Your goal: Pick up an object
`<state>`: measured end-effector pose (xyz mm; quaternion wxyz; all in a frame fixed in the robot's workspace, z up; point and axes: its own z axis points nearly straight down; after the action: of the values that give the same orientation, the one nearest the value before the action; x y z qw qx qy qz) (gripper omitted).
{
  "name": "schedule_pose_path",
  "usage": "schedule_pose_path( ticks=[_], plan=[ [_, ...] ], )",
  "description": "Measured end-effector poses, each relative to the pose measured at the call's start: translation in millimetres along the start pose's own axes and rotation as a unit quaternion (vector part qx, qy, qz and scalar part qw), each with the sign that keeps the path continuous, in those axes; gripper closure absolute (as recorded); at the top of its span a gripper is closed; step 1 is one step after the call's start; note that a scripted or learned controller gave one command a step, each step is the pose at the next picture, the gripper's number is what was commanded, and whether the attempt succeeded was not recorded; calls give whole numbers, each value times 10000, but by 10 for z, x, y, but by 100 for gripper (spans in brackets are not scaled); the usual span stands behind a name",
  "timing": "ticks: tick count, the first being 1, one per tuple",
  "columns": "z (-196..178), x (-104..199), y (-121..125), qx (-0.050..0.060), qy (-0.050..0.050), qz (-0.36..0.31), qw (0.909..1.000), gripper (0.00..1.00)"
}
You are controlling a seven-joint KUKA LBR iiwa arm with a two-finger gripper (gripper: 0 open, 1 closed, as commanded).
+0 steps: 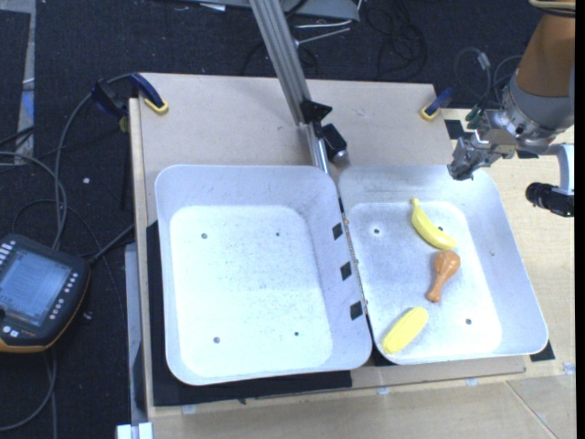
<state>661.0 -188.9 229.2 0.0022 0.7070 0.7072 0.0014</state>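
End effector: I see the dark two-finger end effector (pixel 463 166) hanging over the far right corner of the right bin. It is too small and dark for me to tell how it is set, and I see nothing in it.

Arm: the grey arm with its orange band (pixel 548 48) comes in from the upper right, which I judge keeps it off the bin walls until a target is chosen.

Right bin: a shallow white plastic tray with rounded corners (pixel 512 273) that holds all three candidates, well apart from one another, so each looks open to approach.

Banana: a small curved yellow plastic toy banana (pixel 430 227) lies flat near the far side, closest to the end effector. Smooth and glossy, so I expect it could slip.

Drumstick: an orange-brown toy chicken drumstick (pixel 442 273), bulbous at one end and thin at the other, lies just nearer than the banana.

Yellow piece: a stubby yellow oblong toy, perhaps corn (pixel 404 329), rests by the near left wall; that wall may crowd a grasp.

Left bin: a matching white tray with a speckled floor (pixel 183 190).

Counter: a pale wooden counter (pixel 238 117) carries both bins.

Progress: I judge the pick not yet begun.
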Motion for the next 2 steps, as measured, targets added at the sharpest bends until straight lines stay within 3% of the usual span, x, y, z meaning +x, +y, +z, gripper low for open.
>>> schedule_pose_path(
  ticks=[2],
  plan=[
    [54, 991, -417, 28, 11, -18, 10000, 100]
  ],
)
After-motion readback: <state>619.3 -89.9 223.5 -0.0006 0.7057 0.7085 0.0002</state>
